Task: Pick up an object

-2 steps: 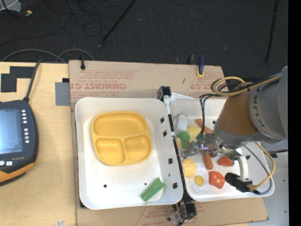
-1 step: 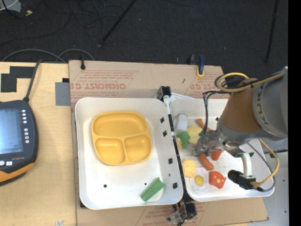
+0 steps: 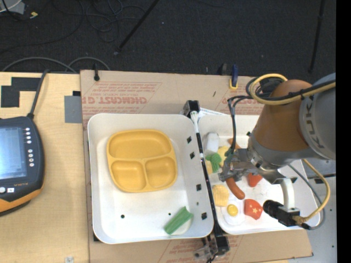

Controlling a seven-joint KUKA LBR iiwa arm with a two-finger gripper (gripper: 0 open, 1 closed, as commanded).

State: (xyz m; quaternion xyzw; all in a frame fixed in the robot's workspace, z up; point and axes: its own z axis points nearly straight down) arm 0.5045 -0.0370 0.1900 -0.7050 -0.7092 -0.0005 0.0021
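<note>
My gripper (image 3: 230, 171) hangs low over the left part of the right bin (image 3: 307, 223), under the orange wrist band. Just below it lies a red-brown toy sausage (image 3: 236, 189). Beside it on the left is a green toy piece (image 3: 214, 160), with a white piece (image 3: 211, 142) further back. A yellow piece (image 3: 220, 195), a fried egg (image 3: 232, 211) and a red strawberry-like piece (image 3: 252, 209) lie toward the front. Another red piece (image 3: 254, 179) peeks out under the arm. The arm hides the rest of this bin.
The left bin (image 3: 98, 201) holds a yellow divided plate (image 3: 142, 159) and a green block (image 3: 179, 221) near its front right. A black divider with clips (image 3: 198, 163) runs between the bins. A teach pendant (image 3: 16, 158) lies at far left on the bench.
</note>
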